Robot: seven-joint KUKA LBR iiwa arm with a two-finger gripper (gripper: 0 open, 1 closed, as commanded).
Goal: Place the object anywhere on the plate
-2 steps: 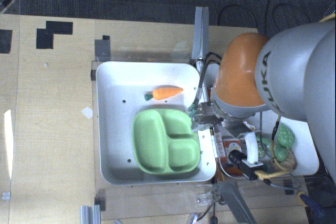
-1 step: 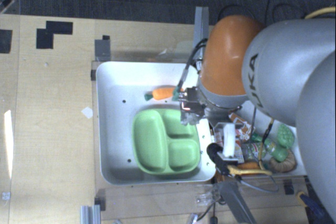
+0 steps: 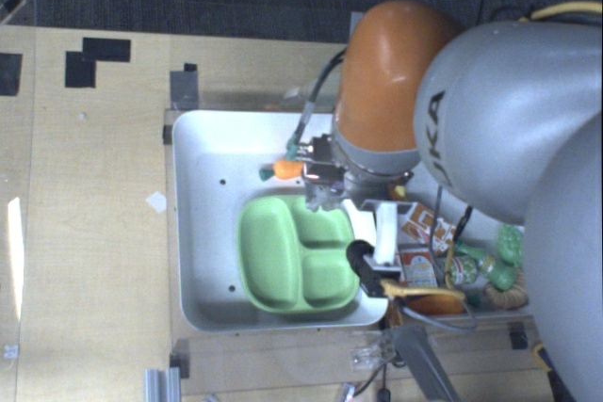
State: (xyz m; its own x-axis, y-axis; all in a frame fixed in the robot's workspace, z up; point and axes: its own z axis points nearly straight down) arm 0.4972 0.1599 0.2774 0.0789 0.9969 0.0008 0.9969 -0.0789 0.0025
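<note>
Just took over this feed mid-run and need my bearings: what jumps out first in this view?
The big grey arm with its orange band dominates the right side, reaching in over the bins. Below it, a bright green divided plate lies in the left white bin. A small orange object sits just beyond the plate's far edge, near the hand, and packaged items crowd the bin to the right.

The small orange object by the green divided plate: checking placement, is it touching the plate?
Apart. The camera view shows white bin floor between the small orange object and the green divided plate.
</note>
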